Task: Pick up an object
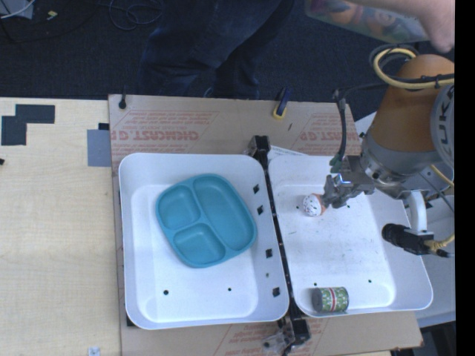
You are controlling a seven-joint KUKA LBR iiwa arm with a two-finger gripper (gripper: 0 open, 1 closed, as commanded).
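My gripper (335, 196) hangs low over the upper middle of the right bin (371, 273). Just to its left, close to the fingertips, lies a small white ball-like object with an orange patch (312, 205). The view does not show whether it sits between the fingers. A small can with a green band (330, 300) lies on its side at the right bin's front edge. A teal divided plate (205, 219) rests in the left bin (148, 288).
A black divider with clips (271, 228) runs between the two bins. Cardboard (193, 128) lies under both bins. A person's tattooed arm (371, 10) reaches across the top right, above the robot.
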